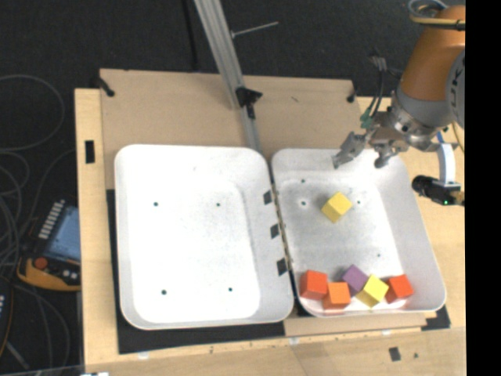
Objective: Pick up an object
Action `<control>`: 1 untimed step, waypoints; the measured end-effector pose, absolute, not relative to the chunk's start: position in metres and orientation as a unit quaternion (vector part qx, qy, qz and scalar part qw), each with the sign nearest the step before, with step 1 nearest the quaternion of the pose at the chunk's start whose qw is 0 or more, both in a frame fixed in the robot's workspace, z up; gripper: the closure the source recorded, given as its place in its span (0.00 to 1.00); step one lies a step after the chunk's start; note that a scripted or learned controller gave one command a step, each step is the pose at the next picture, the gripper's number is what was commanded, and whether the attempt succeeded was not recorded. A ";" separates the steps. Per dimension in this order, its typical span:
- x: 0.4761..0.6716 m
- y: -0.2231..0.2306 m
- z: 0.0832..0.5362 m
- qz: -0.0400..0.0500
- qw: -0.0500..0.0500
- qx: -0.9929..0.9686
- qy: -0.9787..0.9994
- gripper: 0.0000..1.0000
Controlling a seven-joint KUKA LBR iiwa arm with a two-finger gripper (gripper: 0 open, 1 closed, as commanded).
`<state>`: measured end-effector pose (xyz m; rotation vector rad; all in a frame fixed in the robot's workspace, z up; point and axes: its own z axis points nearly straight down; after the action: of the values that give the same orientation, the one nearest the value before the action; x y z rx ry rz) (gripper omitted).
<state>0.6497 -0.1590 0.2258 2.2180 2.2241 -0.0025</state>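
Two white bins share our bench; in the right bin (415,233), blocks cluster at six o'clock and a lone yellow cube (337,207) sits mid-bin. Beyond, at one o'clock, our gripper (365,154) hovers, jaws wide and empty; we judge the approach underway, descent over that cube next.

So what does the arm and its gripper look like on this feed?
The arm has an orange band above a grey wrist section, with grey housing at the right edge. Thin dark and green cables run down beside the wrist. The gripper is small, metallic grey, with two slim fingers. No markings are legible.
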 end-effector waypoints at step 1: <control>0.655 -0.180 0.093 -0.002 0.000 0.707 0.707 0.00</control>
<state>0.6552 -0.1796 0.0935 2.2226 2.2210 -0.0050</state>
